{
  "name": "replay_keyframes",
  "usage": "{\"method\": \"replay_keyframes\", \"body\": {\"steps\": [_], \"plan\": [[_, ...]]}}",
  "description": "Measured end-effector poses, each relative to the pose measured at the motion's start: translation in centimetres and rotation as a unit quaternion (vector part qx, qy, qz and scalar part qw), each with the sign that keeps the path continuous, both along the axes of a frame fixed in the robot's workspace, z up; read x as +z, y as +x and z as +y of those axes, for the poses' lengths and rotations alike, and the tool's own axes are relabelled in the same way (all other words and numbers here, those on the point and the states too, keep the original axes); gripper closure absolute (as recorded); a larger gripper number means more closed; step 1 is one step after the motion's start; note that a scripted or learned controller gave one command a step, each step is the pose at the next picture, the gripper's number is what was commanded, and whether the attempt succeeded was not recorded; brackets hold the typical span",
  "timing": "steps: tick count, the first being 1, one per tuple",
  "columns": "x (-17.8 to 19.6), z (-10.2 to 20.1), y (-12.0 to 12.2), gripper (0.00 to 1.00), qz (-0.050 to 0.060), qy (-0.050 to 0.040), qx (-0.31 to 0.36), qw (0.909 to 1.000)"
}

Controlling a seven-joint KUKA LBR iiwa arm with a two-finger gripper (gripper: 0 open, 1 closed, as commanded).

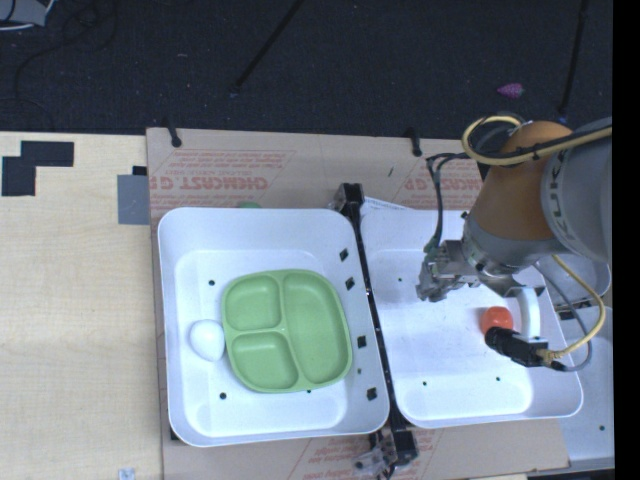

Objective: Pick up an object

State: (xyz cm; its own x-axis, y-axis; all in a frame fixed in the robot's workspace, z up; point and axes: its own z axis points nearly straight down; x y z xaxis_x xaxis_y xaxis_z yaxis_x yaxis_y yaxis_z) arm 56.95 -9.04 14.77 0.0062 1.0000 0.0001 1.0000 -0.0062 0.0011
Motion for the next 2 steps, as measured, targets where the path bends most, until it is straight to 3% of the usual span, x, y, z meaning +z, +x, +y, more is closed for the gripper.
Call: {"method": "replay_keyframes", "body": {"steps": [2], "plan": [[9.1,0.1,1.1,1.0,0.0,-0.0001,0.003,1.0]]}}
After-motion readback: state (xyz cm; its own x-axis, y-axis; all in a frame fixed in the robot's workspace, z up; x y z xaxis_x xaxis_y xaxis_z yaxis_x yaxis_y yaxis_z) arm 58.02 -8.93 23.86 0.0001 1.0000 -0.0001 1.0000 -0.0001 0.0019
